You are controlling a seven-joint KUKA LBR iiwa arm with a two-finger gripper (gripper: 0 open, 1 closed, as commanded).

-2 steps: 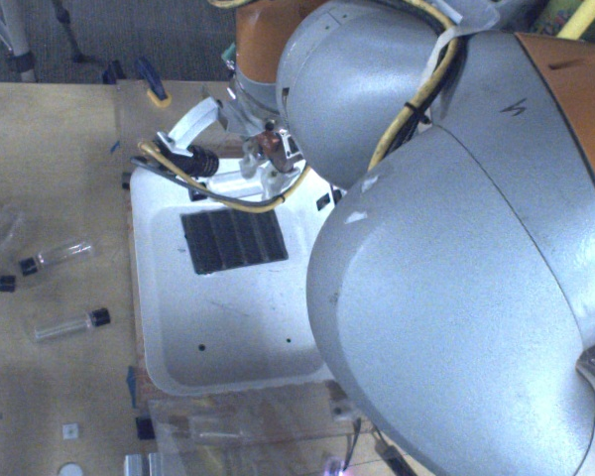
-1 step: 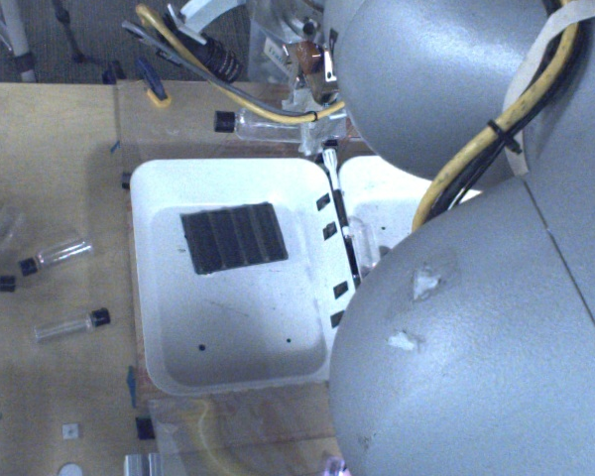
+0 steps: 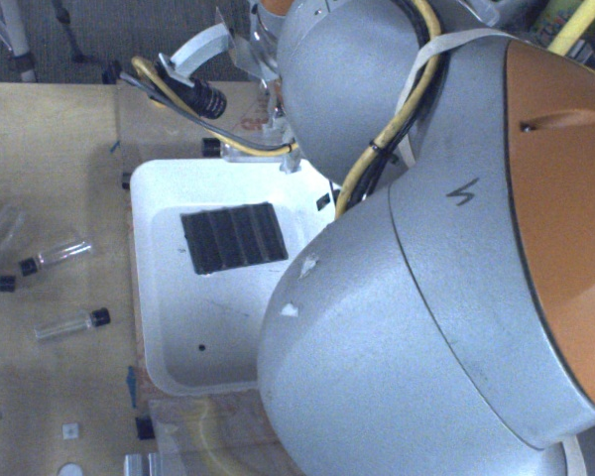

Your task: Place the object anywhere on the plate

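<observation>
A flat black ridged rectangle (image 3: 233, 236) lies in the far half of a white bin (image 3: 149, 296), left of the arm. The arm's big grey links (image 3: 416, 305) cover the right and middle of the camera view and hide the bin's right side. The wrist end with its cables (image 3: 193, 92) sits beyond the bin's far rim. What looks like the gripper (image 3: 271, 107) hangs there above the bench, blurred and partly hidden by the arm.
Several clear vials with black caps (image 3: 74, 322) lie on the wooden bench left of the bin. A small dark speck (image 3: 201, 346) sits on the bin floor. Yellow and black cables loop off the wrist over the bin's far edge.
</observation>
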